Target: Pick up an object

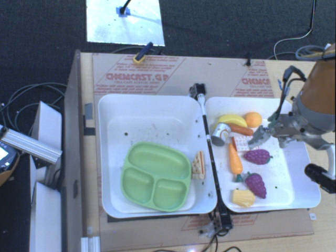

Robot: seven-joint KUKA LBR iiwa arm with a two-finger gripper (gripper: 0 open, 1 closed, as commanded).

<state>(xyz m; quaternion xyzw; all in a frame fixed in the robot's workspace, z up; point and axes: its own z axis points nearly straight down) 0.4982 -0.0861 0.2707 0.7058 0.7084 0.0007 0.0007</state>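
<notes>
From the camera view, your gripper (261,136) hangs over the right bin (302,190), coming in from three o'clock. Whether the fingers are apart or together you cannot tell; they blur into a grey lump against the white floor, and nothing shows between them.

The candidates all lie in that bin, crowded together. A purple grape bunch (257,156) sits just at six o'clock of the gripper, a second grape bunch (256,185) lower down. The carrot (235,159) lies at about seven o'clock, a banana (232,120) and an orange (253,119) near eleven, a small can (221,134) at nine against the divider, and a yellow corn piece (242,197) at the bottom.

Your risk is the crowding. In my judgement, a descent here lands between the upper grapes and a flat red-and-white item (242,142), so the fingers may straddle two things or pinch neither. The grapes look knobbly and rounded and could squirt out sideways. A nudge could also roll the can or orange.

The left bin (118,114) holds a green tray (156,176) and a waffle piece (198,165), well apart from the gripper.
</notes>
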